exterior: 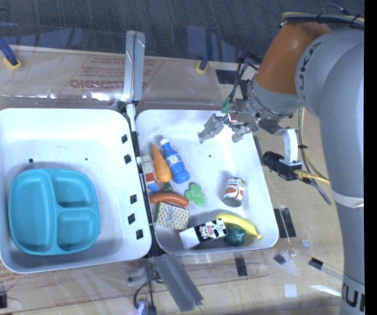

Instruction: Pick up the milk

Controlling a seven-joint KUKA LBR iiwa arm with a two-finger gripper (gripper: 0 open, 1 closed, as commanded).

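Observation:
The milk (202,233) is a small white carton with black cow spots. It lies on its side at the front edge of the right bin (254,169), against a yellow banana (238,224). My gripper (225,131) hovers over the back of the right bin, well behind the milk. Its fingers (208,129) are spread open with nothing between them.
The right bin also holds a blue bottle (174,162), a carrot (160,165), a sausage (168,199), a green toy (195,194), a red-and-white can (234,190) and a waffle-patterned piece (170,215). A teal divided plate (54,210) lies in the left bin (57,130).

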